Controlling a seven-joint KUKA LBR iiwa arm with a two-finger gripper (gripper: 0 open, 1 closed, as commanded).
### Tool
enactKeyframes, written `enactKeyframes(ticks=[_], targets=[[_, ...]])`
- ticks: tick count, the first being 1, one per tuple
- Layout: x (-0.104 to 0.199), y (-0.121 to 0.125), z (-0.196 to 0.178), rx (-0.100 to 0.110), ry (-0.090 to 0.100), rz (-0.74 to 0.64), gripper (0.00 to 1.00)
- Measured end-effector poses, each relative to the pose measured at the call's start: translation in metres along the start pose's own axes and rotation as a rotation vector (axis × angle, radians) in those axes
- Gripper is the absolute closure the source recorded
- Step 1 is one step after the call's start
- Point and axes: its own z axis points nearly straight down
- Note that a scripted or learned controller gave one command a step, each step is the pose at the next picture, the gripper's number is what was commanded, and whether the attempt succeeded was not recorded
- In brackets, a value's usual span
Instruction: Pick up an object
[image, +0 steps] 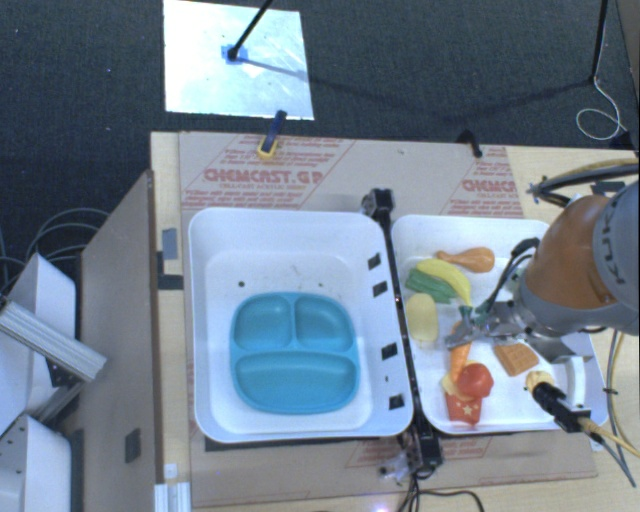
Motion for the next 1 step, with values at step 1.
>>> enactKeyframes(ticks=[1], targets=[[0.0023, 0.0014, -0.0091, 0.002, 0.002, -0.003, 1.0]])
